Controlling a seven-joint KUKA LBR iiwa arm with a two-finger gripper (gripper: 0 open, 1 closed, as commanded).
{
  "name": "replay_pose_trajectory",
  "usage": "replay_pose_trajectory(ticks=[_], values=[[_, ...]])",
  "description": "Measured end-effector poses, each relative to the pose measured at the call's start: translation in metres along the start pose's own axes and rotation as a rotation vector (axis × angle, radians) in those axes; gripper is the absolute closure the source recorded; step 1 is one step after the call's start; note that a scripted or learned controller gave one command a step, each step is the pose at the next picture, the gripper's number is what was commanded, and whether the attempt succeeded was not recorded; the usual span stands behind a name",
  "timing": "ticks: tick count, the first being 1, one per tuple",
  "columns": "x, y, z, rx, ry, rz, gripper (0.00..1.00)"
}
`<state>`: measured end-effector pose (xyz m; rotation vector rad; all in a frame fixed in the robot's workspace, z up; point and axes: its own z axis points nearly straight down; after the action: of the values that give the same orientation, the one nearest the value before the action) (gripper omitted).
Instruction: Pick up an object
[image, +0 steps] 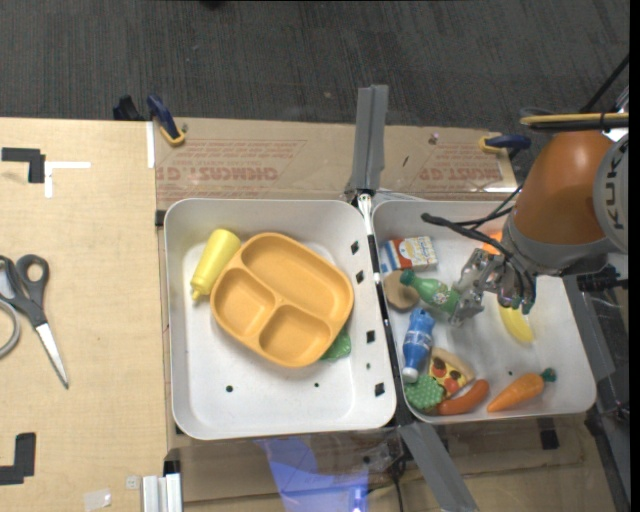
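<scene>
two bins (180, 330), one tray (282, 298), two bottles (417, 343)

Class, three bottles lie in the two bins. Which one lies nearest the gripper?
The green bottle in the right bin, its end right beside the gripper. The blue bottle lies lower down, and the yellow bottle lies far off in the left bin.

The pincer (466, 296) hangs low in the right shallow white bin (560, 400), beside a green plastic bottle (432, 291). In the left white bin (200, 400) lies an orange three-compartment plastic plate (281, 297).
</scene>
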<state>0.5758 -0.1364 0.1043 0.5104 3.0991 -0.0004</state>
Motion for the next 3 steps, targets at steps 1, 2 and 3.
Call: replay_pose_trajectory(ticks=[1, 2, 3], values=[[0.0, 0.0, 0.0, 0.0, -0.001, 0.0, 0.0], [0.1, 0.0, 0.009, -0.001, -0.011, 0.15, 0.0], [0.1, 0.009, 0.008, 0.0, -0.015, 0.106, 0.0]])
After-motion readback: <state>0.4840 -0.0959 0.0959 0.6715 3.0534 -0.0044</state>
